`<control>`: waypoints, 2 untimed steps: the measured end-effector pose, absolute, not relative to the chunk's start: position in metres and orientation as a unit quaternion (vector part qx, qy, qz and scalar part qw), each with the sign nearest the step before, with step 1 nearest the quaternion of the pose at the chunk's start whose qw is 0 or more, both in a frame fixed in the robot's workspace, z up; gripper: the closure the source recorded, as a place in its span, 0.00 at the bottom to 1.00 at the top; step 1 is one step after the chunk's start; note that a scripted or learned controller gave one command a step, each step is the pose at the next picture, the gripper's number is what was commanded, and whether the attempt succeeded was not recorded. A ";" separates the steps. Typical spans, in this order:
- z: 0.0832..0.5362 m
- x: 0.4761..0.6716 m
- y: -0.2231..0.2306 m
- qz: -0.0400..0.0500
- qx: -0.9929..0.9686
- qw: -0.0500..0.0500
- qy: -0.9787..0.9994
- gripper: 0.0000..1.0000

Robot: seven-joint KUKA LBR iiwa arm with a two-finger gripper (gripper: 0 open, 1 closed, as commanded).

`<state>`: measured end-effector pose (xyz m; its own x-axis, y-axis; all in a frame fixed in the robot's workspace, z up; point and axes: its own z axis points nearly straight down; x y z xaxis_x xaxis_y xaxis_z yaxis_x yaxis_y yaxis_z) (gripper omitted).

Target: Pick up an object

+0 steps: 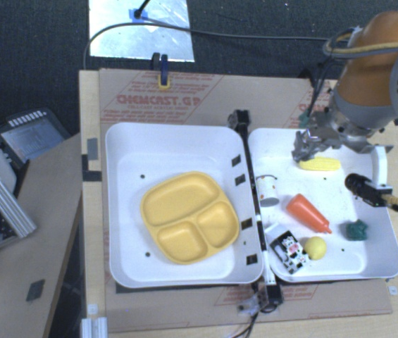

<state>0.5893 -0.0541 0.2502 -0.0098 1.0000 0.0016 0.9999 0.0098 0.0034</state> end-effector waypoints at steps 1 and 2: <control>0.243 0.596 0.009 0.002 0.703 0.000 0.711 1.00; 0.227 0.596 0.064 0.001 0.704 -0.001 0.710 1.00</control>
